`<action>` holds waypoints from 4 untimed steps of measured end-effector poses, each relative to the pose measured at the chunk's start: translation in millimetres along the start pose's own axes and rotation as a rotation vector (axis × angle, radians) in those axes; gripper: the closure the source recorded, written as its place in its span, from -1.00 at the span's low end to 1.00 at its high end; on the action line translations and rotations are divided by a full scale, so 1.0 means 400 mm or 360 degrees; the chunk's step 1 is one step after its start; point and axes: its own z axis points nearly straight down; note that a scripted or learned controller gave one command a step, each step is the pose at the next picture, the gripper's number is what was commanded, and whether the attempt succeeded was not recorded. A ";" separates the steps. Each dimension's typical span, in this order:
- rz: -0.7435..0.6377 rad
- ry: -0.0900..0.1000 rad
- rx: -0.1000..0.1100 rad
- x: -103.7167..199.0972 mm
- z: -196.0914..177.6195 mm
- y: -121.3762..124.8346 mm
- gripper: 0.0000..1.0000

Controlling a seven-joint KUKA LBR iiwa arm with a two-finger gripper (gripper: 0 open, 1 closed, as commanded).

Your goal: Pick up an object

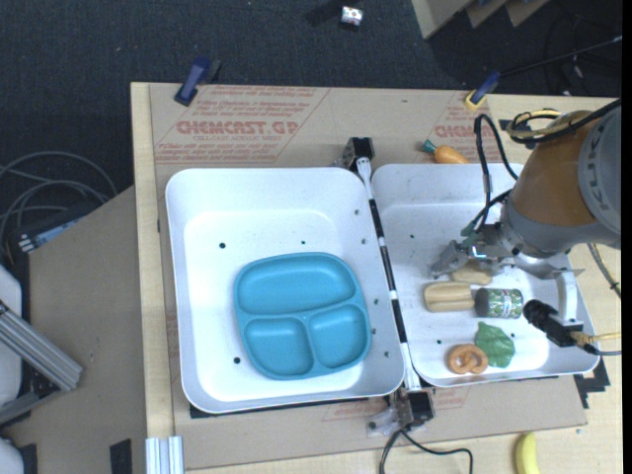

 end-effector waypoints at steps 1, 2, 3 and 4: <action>0.0001 0.0001 0.0006 -0.059 -0.006 -0.042 -1.00; 0.0003 -0.0004 0.0000 -0.061 -0.032 -0.040 1.00; 0.0003 -0.0003 0.0001 -0.061 -0.032 -0.040 -1.00; 0.0003 0.0000 0.0008 -0.142 0.004 -0.187 -1.00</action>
